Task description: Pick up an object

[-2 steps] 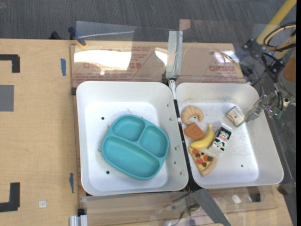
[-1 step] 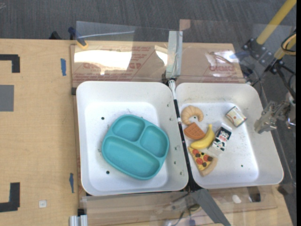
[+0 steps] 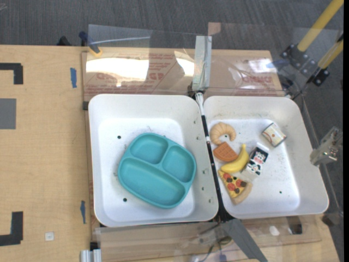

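The right bin [image 3: 283,192] holds several toy foods in a cluster at its left side. A tan croissant [image 3: 223,131] lies nearest the divider, with an orange-brown flat piece [image 3: 224,152] just below it. A yellow banana [image 3: 238,161] leans against that piece, and a pizza slice [image 3: 235,185] lies under the banana's lower end. A small white and black carton [image 3: 257,161] touches the banana's right side. A small tan and white box [image 3: 273,134] lies apart, further right.
The left bin [image 3: 103,124] holds a teal divided plate [image 3: 157,170]. Clear plastic walls [image 3: 202,64] stand behind both bins. Yellow poles with a black clamp [image 3: 305,59] rise at the top right. A grey metal piece [image 3: 327,148] sits by the right bin's right rim.
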`<state>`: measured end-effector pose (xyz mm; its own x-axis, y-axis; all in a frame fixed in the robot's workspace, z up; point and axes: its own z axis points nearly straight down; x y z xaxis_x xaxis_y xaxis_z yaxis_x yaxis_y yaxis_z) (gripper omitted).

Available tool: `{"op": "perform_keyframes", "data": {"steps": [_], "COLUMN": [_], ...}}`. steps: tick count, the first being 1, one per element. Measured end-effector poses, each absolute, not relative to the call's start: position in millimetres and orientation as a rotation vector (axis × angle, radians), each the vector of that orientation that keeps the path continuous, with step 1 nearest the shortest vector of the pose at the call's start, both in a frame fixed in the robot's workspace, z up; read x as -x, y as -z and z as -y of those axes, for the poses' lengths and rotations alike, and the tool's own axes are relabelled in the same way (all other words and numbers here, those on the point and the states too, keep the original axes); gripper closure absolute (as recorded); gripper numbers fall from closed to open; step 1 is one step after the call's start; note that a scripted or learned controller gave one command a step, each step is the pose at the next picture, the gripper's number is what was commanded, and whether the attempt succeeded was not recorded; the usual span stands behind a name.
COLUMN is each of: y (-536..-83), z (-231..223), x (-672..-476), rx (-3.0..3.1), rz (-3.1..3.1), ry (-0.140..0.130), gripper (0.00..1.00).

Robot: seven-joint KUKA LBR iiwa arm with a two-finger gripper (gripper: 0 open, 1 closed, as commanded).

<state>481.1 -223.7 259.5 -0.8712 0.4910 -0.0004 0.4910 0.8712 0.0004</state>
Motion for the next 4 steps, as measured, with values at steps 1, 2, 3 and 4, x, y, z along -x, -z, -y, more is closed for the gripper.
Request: {"op": "perform_keyframes", "data": {"steps": [1, 2, 3, 4], "y": [-298, -354, -378, -382], "z": [223, 224, 224, 223], "x": [-481.6, -482.7, -481.2, -490.1], "rx": [-1.342, -1.779, -2.229, -2.465], "rz": [-2.836, -2.585, -2.212, -1.947], "ry": [0.001, 0.002, 0.004, 0.006], "gripper": [1.0, 1.0, 1.0, 1.0]}}
